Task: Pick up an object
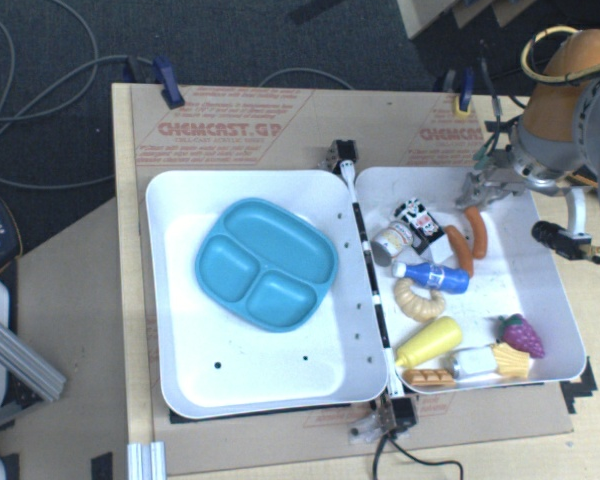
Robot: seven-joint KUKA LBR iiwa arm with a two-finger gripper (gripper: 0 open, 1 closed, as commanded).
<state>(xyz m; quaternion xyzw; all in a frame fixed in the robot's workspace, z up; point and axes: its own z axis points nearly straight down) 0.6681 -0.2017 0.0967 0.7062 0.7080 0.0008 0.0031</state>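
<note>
One orange sausage [476, 235] lies just below the fingers [477, 194], whose state is unclear

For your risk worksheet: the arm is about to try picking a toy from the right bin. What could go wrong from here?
1. The toys crowd together: the blue bottle touches the croissant, so a grab may nudge or catch both.
2. The hand hovers near the hot dog, which lies by the bin's back wall; a descent could clip it.
</note>
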